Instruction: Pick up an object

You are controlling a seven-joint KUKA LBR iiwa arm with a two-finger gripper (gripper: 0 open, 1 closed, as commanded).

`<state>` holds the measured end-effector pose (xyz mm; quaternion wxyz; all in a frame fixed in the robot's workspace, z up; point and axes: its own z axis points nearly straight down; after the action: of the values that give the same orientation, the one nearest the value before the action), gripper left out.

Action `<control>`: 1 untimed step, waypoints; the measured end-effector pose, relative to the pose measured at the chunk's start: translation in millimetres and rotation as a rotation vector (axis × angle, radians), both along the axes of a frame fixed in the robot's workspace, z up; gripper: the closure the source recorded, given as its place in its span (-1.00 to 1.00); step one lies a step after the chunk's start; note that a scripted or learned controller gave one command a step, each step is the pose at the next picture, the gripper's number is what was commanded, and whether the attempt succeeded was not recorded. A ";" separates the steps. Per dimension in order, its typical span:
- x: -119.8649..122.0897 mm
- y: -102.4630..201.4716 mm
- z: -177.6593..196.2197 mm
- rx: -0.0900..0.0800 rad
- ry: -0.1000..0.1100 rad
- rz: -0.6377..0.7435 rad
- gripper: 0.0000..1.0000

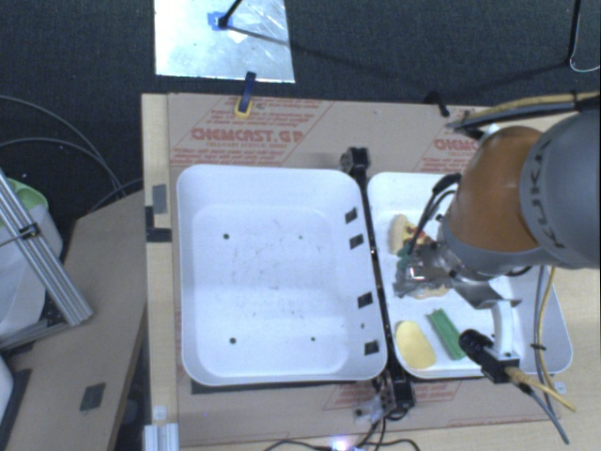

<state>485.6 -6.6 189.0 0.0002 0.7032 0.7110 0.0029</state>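
metal sheet (223,24) beyond the printed board (272,130).

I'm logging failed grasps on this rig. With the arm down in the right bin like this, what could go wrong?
The gripper sits low among crowded items, so it may close on nothing or on two at once. The yellow piece and green stick lie close together, so a grasp could nudge one away. The arm's body hides part of the right bin.
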 end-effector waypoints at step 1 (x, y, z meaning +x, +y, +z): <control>3.3 39.9 126.5 0.000 -0.012 0.000 1.00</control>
<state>488.9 33.3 315.5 0.0045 0.7033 0.7109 0.0073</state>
